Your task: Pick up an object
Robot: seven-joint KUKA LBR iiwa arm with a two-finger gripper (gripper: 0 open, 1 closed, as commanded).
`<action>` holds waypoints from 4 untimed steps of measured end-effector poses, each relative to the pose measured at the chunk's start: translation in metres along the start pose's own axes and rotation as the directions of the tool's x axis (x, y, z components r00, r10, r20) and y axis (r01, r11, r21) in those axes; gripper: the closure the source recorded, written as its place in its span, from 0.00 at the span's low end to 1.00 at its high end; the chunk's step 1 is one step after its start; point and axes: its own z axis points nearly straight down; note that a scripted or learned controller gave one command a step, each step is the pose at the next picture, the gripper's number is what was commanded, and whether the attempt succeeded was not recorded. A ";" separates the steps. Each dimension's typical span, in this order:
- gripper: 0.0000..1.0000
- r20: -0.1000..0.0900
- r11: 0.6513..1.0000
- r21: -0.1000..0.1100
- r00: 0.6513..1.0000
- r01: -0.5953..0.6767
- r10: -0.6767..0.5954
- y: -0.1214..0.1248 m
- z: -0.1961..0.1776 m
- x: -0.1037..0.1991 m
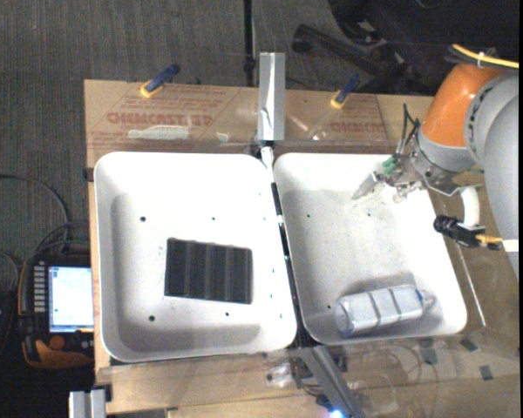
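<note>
In the camera view, the approach step is judged to be in hand: the tool (379,181) is held at the upper right of the frame, above the right white bin (314,233). Whether it is apart or together cannot be told. A descent toward the clear, silvery wrapped pack (383,309), lying at the lower right, is called for next.

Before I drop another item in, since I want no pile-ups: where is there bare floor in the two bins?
Left bin: bare all around the dark ridged block, most above it. Right bin: the middle is bare, between the gripper near the top and the clear packet at the bottom. The bottom right is crowded.
</note>
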 end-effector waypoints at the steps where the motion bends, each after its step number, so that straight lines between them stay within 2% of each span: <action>1: 0.00 -0.008 1.000 0.013 1.000 -0.021 0.022 -0.087 -0.121 0.022; 2: 0.00 -0.012 0.979 0.012 0.979 0.205 -0.205 -0.159 -0.096 0.027; 3: 0.00 -0.006 0.989 0.016 0.989 -0.148 0.149 -0.160 -0.146 0.012; 4: 0.00 -0.007 1.000 0.015 1.000 -0.014 0.014 -0.150 -0.166 0.013</action>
